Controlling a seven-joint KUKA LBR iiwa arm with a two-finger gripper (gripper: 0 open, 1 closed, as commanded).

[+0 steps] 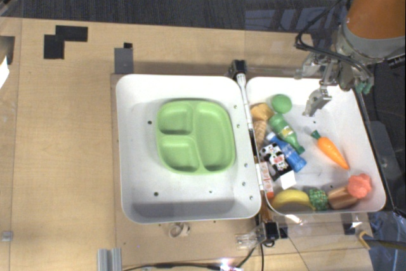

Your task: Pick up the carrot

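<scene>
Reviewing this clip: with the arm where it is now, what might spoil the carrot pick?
1. The gripper hangs above the right bin, up and left of the carrot; a straight descent would likely miss it.
2. The carrot lies diagonally, so fingers not aligned across it might push it aside.
3. The green bottle lies nearby to the left; a drifting approach could bump it.

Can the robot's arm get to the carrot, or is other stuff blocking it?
Probably yes. The carrot lies alone on bare bin floor, apart from the bottle and other toys, and the end effector hangs just above and beside it.
</scene>
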